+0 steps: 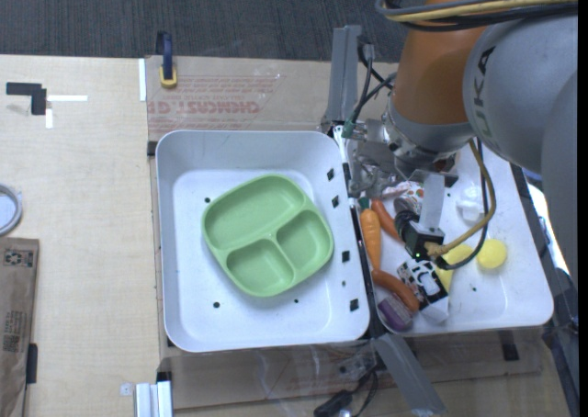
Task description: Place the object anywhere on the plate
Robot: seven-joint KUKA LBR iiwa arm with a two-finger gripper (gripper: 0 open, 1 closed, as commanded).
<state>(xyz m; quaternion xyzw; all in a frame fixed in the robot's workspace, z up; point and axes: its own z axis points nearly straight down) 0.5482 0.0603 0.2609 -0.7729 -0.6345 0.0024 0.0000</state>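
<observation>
- Bright, even light from overhead; shadows weak and soft-edged.
- Soft shade beneath the arm [537, 84], dimming the near part of the right bin [519, 300].
- Faint sheen on the white floor of the left bin [184, 222] and on the clear plastic sheet [230, 103] behind it.
- Crisp focus on the green plate [266, 233]; slight softness on the arm's orange band [441, 57], close to the lens.

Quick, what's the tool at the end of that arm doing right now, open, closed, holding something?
Tool: cannot be told from this view. It is down in the right bin, just above the carrot.
</observation>
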